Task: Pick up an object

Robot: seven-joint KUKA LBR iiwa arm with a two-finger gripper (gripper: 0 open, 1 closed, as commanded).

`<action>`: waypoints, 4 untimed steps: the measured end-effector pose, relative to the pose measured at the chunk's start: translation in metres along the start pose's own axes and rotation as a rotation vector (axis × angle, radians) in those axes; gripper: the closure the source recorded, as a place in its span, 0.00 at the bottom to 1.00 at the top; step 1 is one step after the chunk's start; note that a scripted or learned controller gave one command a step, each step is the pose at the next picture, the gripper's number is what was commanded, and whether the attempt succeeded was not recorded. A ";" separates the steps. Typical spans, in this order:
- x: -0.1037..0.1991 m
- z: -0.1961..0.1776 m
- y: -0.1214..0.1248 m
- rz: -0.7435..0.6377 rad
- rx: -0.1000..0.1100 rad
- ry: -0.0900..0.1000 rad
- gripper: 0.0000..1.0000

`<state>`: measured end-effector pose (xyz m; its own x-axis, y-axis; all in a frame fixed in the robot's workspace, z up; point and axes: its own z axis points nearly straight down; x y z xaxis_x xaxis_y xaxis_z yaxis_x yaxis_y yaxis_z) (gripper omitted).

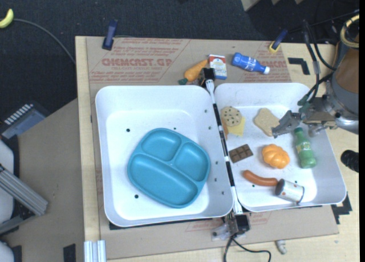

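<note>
My gripper (297,126) hangs over the right bin (328,189), near its right side, with the fingers spread open and nothing between them. A green bottle (305,151) lies just below it in the view, its cap close under the fingers. To the gripper's left is a tan bread slice (264,121), and an orange pepper (275,156) lies lower left. The same bin also holds a holed cheese wedge (232,120), a chocolate bar (240,153), a sausage (259,178) and a silver can (291,191).
In the left bin (108,113) lies a blue divided plate (168,167). A carrot (196,70), a small carton (217,66) and a blue bottle (250,63) lie on the board behind the bins. Cables hang at the far right.
</note>
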<state>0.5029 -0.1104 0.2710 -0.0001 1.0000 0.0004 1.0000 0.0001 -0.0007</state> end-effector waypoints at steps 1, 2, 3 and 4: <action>-0.057 0.122 0.022 0.001 0.002 0.000 0.00; -0.005 0.181 0.065 -0.001 0.000 0.000 0.00; -0.019 0.187 0.033 0.000 0.001 0.000 0.00; -0.013 0.187 0.006 0.001 0.001 0.000 0.00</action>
<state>0.5086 -0.1233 0.0843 0.0006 1.0000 0.0008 1.0000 -0.0006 -0.0014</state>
